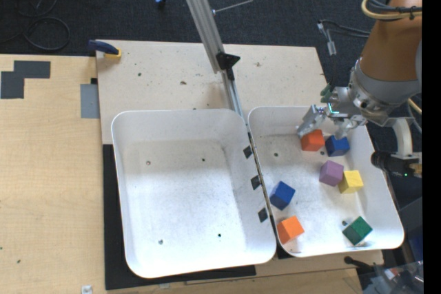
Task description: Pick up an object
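With the gripper (329,122) low over the right bin's (386,234) far end, finger state I cannot tell, it seems to be reaching for the red-orange cube (312,141), needing 1 clean descent around it.

Both bins (138,127) are white and faintly speckled, on a pale wood tabletop (41,169). The right bin holds a red-orange cube (312,141), two blue cubes (282,194), and purple (331,173), yellow (352,180), orange (291,227) and green (357,230) cubes. The arm (389,38) is orange over grey.

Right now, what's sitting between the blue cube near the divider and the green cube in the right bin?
In the camera view, bare white floor of the right bin lies between the blue cube and the green cube; the orange cube sits just below that line.
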Controlling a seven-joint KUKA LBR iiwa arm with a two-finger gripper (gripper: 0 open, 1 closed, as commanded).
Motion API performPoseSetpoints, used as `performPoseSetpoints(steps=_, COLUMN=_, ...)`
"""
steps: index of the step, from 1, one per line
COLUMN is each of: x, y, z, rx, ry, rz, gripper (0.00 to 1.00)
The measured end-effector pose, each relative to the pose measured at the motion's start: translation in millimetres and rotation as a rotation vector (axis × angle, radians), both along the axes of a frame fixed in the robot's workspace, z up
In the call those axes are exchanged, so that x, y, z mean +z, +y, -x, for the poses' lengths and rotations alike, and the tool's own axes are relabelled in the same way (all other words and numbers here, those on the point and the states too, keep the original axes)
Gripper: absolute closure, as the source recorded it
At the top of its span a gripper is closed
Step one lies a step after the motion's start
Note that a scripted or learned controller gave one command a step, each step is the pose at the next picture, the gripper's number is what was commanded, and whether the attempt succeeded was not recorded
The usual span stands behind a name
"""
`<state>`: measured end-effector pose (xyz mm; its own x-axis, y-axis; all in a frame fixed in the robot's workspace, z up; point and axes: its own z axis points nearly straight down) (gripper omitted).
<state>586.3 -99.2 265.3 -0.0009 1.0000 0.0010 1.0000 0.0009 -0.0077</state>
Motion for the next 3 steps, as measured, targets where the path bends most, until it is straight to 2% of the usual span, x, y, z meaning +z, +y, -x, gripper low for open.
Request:
performPoseSetpoints(steps=1, x=2.1, y=-1.0, z=-0.6, rx=-0.001, ry=-0.005, rz=0.000, gripper=0.00)
performPoseSetpoints(steps=2, x=-59.1, y=-7.1, z=4.5, rx=-0.001, ry=0.002, rz=0.000, gripper=0.00)
performPoseSetpoints(steps=3, x=-105.6, y=-0.4, z=7.3, rx=-0.005, ry=0.001, rz=-0.001, gripper=0.00)
